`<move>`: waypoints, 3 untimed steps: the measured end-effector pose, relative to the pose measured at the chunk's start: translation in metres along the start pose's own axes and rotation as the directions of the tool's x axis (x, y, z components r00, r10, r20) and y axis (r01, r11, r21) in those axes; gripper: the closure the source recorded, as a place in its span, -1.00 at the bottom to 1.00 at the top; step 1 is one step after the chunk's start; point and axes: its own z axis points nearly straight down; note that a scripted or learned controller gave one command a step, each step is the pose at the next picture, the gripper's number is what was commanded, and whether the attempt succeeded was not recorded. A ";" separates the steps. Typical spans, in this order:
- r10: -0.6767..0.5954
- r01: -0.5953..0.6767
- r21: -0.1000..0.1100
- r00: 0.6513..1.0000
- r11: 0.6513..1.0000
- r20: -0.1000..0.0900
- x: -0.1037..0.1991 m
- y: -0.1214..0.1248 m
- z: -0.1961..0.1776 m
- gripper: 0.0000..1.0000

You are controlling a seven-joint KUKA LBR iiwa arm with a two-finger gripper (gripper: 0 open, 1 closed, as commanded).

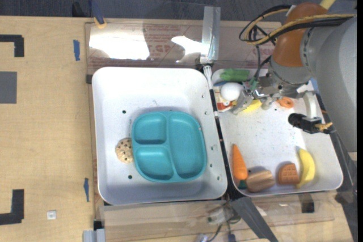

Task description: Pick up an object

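gripper low at right bin's far edge, finger state impossible to tell | white egg just beside, toward far-left corner | nearest target; carrot, banana well apart along near edge

Legible markings: none found.
No text, label, brand, number or sign can be read on the two shallow white plastic bins, their contents, or the tan wooden counter; surfaces inspected appear unmarked at this resolution.

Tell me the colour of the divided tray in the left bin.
Teal, a blue-green; the tray shows plainly in the camera view.
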 end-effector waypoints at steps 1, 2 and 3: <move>-0.003 0.003 0.002 1.000 1.000 0.005 -0.001 -0.001 -0.010 1.00; -0.028 0.029 -0.058 0.999 0.998 0.017 -0.020 -0.088 0.002 1.00; -0.031 0.032 -0.061 0.999 0.998 0.017 -0.018 -0.087 0.002 -1.00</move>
